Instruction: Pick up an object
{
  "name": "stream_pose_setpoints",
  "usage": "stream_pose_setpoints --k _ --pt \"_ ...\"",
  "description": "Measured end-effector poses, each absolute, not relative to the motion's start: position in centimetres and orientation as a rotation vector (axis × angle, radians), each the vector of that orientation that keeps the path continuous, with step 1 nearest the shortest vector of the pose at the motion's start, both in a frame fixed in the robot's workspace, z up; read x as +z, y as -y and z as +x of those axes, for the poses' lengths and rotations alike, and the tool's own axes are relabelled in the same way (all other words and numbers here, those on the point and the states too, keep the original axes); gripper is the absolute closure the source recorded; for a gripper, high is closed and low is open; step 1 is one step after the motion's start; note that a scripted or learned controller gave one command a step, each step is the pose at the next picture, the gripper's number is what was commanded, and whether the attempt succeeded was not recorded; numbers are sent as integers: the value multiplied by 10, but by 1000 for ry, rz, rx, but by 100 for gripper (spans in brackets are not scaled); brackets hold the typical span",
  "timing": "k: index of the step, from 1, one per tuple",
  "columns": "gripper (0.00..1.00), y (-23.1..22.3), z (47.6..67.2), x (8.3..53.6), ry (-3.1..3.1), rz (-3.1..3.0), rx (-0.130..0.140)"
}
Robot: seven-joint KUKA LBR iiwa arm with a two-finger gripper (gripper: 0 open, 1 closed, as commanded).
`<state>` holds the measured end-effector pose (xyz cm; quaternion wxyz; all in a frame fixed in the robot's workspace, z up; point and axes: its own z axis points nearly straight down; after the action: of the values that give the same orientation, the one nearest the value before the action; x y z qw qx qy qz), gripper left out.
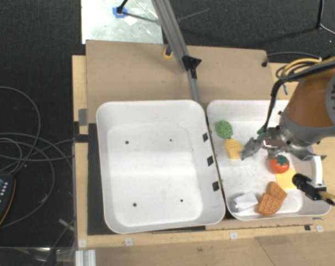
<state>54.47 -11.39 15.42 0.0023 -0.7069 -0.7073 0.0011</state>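
The right bin [250, 108] holds five items; the left bin [109, 115] lies beside it.

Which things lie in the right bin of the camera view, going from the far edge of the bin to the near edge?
Green bumpy piece → yellow piece → red tomato-like piece → waffle-like brown piece → small white piece, near the front rim. The gripper hangs beside the yellow piece.

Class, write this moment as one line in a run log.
gripper: over right bin | nearest: yellow piece, beside it | held: nothing seen | also in bin: green piece, tomato, waffle
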Motion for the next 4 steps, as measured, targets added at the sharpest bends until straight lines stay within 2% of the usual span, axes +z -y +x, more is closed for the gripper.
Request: stream_pose_setpoints --k 1,2,4 --pt "0 118 552 107 2220 -2219 3" --pt "100 119 554 120 2223 -2223 -4" --pt "100 118 573 240 2233 -2220 -8"
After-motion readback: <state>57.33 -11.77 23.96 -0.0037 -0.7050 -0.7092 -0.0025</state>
